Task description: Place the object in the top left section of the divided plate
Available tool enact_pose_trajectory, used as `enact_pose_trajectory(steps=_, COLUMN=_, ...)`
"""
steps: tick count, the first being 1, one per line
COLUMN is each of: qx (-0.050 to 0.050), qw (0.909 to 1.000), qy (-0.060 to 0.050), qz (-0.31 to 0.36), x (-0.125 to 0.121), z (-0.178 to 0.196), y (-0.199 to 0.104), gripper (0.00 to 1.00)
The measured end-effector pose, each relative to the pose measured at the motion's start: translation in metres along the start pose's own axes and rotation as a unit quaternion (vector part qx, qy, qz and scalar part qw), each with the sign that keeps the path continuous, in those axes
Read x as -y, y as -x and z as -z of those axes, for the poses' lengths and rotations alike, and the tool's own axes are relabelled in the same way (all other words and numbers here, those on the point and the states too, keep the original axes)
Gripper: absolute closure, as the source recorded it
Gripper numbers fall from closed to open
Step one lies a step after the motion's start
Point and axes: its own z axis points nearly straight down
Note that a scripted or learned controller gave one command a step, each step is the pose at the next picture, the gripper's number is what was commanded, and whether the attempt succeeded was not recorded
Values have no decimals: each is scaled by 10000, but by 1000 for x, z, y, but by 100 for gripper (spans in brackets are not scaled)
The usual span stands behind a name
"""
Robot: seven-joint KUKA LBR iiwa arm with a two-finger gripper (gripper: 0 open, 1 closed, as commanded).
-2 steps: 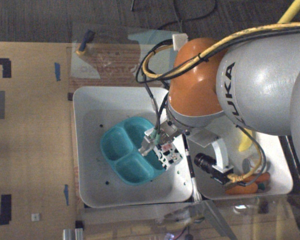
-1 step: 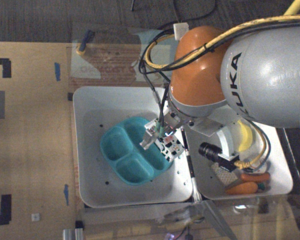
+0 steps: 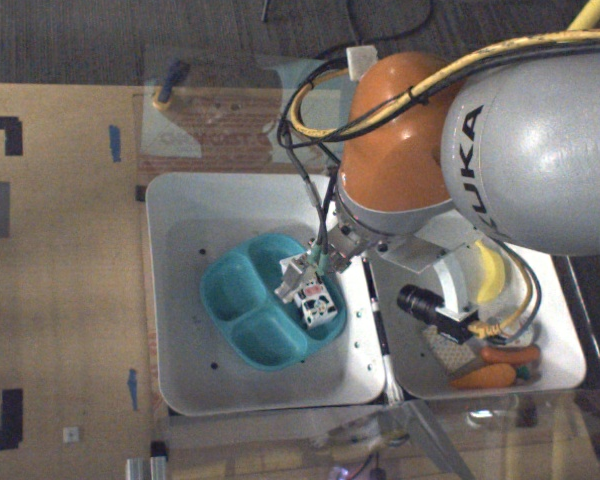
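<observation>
— Hovering over the teal divided plate (image 3: 250,308) in the left bin (image 3: 170,268), are you?

— Yes. My gripper (image 3: 305,280) hangs above the plate's right side, and a small white object with dark markings (image 3: 318,308) sits right at my fingertips, over the right-hand compartment near the rim. It looks pinched between my fingers, though from this slant I cannot swear it isn't resting on the plate already.

— So is the job done?

— I judge not. The target section is the far-left one, and I am on the wrong side of the dividers.

— How would you do it well?

— Keep the grip closed, lift enough to clear the ridges, carry left and far until I am centred over that compartment, then lower before letting go so it doesn't bounce into a neighbour.

— Anything else around?

— Some orange and yellow items (image 3: 495,353) lie in the right bin (image 3: 570,368), well apart.
</observation>
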Motion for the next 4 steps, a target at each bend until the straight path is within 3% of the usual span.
enact_pose_trajectory(steps=1, qx=-13, qw=9976, qy=-10, qz=690, x=-18, z=-79, y=-61, gripper=0)
enact_pose_trajectory(steps=2, qx=-3, qw=9960, qy=4, qz=896, x=-48, z=48, y=-75, gripper=0)
enact_pose_trajectory(steps=3, qx=5, qw=9957, qy=15, qz=927, x=-50, z=58, y=-78, gripper=100)
enact_pose_trajectory(steps=4, qx=-1, qw=9996, qy=5, qz=293, x=-57, z=187, y=-64, gripper=100)
